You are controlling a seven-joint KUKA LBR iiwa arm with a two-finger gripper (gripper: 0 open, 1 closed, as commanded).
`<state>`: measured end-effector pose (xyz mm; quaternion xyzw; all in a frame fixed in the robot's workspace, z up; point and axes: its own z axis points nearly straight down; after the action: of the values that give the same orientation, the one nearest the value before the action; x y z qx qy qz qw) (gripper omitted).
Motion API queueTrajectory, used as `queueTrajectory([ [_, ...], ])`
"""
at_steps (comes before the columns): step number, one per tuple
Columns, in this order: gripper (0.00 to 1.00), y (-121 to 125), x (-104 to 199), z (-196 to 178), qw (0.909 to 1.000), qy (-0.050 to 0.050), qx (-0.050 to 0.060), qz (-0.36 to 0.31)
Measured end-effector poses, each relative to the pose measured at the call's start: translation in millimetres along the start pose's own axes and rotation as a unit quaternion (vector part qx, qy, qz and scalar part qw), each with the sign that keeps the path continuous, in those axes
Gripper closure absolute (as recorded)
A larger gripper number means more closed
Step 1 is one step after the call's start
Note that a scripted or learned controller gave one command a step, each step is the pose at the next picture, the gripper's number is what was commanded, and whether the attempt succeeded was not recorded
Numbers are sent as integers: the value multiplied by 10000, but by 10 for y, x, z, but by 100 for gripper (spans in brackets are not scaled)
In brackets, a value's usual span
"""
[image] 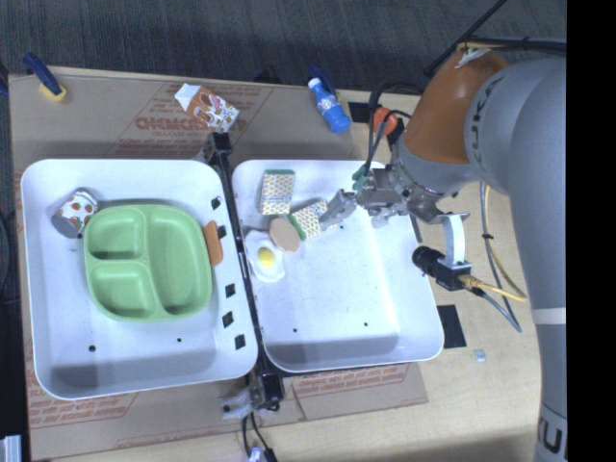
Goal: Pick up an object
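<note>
While jaws' state cannot be told, the patterned block (308, 219) touches them.

Cardboard-topped bench (318, 397) with two bins (58, 354)

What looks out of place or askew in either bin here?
The green divided tray sits tilted in the left bin, an orange piece wedged against its right edge. In the right bin, toys crowd the upper-left corner.
</note>
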<state>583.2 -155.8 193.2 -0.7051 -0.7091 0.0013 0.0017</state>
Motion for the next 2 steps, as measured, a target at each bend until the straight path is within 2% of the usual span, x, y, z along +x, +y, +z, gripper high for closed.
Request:
queueTrajectory([
  [1, 0, -829, 205, 1025, 10000, 6, 9, -7],
  [2, 0, -92, 611, 1014, 10000, -4, -6, -17],
])
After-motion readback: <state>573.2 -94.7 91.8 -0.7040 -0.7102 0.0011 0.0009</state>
